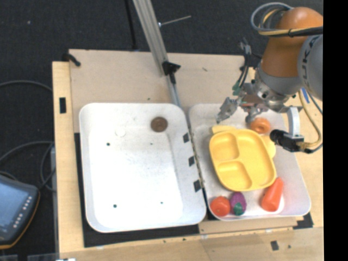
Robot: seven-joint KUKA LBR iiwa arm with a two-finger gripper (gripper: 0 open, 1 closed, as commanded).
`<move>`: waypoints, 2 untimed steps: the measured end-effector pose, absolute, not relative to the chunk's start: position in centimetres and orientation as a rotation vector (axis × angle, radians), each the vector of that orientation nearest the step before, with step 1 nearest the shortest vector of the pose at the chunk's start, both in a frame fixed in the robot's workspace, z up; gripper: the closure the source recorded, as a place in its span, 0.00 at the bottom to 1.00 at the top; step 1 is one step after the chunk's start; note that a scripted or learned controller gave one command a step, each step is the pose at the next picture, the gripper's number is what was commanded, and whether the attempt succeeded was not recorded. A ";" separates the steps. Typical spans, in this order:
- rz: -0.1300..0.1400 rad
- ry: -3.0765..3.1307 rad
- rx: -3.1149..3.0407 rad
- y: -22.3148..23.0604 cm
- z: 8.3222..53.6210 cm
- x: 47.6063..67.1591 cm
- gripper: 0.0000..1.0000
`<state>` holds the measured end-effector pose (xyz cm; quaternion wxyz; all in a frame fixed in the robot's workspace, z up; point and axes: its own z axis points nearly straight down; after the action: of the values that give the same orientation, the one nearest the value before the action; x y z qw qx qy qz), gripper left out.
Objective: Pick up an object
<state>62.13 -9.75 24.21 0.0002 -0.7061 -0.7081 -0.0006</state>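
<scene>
My gripper (pixel 239 113) hangs over the far end of the right bin (pixel 202 116), its two fingers spread apart with nothing between them. A small orange fruit (pixel 261 125) lies just right of the right finger, against the far edge of a yellow divided plate (pixel 228 145). At the bin's near edge lie a red tomato (pixel 220 205), a purple item (pixel 237 203) and an orange-red carrot-like piece (pixel 273 194). A brown round object (pixel 159 124) sits alone near the far side of the left bin (pixel 130 200).
A slanted metal post (pixel 155 34) rises behind the bins, with its foot near the gap between them. Black clips (pixel 191 161) line the divide between the two bins. A cable and black connector (pixel 288 139) hang off the wrist at right.
</scene>
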 end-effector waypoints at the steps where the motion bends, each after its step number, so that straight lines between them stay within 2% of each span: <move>1: -0.003 -2.224 -2.219 -9.8 24.2 62.1 0.00; 2: -0.003 -2.223 -2.220 -9.8 24.2 62.1 0.00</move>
<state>62.14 -9.76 24.21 0.0001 -0.7066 -0.7076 -0.0010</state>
